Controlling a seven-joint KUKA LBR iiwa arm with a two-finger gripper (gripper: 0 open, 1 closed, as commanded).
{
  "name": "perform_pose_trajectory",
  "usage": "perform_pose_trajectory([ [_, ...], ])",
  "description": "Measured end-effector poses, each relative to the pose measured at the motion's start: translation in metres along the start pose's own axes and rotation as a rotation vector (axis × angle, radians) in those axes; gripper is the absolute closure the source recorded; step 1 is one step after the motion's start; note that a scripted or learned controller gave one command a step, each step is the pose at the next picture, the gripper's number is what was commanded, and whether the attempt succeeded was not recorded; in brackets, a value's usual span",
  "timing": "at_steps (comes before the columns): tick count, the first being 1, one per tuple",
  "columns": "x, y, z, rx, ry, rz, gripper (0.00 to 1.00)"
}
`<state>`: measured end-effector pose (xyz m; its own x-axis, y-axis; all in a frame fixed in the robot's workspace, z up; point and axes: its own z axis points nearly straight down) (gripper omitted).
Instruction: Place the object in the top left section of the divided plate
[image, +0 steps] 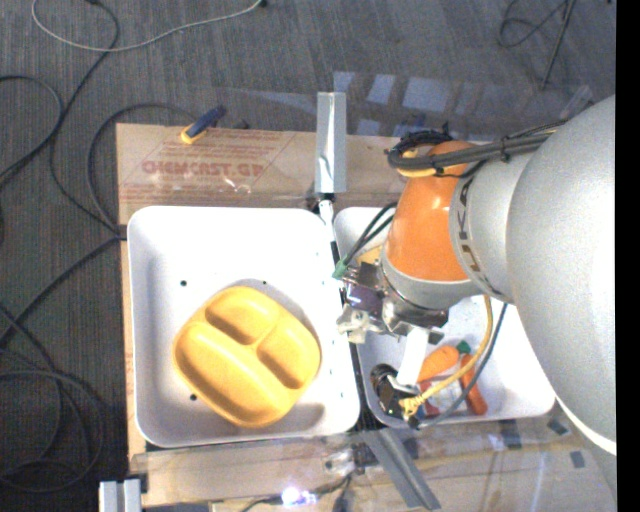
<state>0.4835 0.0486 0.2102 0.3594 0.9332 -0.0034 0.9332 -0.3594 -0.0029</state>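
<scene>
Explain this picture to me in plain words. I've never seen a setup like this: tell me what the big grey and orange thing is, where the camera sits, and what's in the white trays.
One camera looks down from above at a slant. The grey and orange bulk is a robot arm reaching in from the right. It hangs over the right bin, where an orange, carrot-like object lies. Its gripper sits low over that bin; I cannot tell whether it holds anything. The left bin holds a yellow divided plate with three sections. Both bins rest on a bench with cardboard behind them.
</scene>
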Motion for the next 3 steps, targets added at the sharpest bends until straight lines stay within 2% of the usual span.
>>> perform_pose_trajectory([
  [2,0.0,0.0,-0.016,0.005,-0.008,-0.003,1.0],
  [3,0.006,-0.003,0.028,0.001,-0.003,0.213,1.0],
])
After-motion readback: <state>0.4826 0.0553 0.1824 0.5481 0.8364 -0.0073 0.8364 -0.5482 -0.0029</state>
